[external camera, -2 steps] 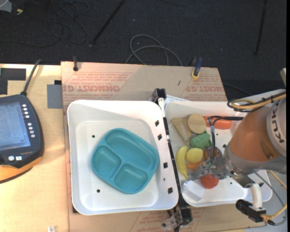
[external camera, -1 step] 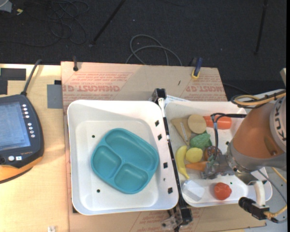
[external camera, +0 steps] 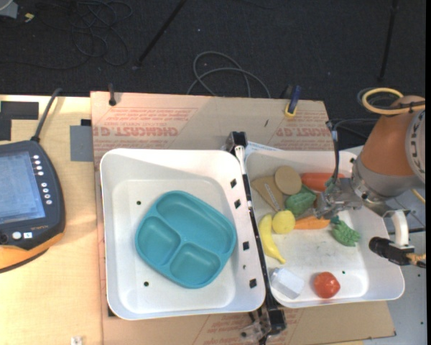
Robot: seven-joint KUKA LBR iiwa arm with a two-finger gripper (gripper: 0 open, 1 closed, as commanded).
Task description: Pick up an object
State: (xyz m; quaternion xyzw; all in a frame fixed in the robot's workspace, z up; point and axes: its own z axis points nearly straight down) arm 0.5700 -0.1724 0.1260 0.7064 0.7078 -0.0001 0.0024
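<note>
The right bin [external camera: 388,282] holds several toy foods: a tan disc [external camera: 288,179], a green pepper [external camera: 299,201], a yellow lemon [external camera: 283,222], a banana [external camera: 271,243], an orange carrot [external camera: 311,223], a green leafy piece [external camera: 345,232], a red tomato [external camera: 327,284] and a white block [external camera: 289,282]. My gripper [external camera: 329,201] reaches in from the right and sits low over the bin's middle. It is between the green pepper and the leafy piece, just above the carrot. I see nothing lifted off the bin floor.
The left bin [external camera: 122,192] holds a teal divided plate [external camera: 186,238]. An orange-red piece [external camera: 316,180] and a tan slab [external camera: 266,190] lie at the right bin's back. A tablet [external camera: 14,192] rests on the bench at far left. Cables run behind the arm [external camera: 388,153].
</note>
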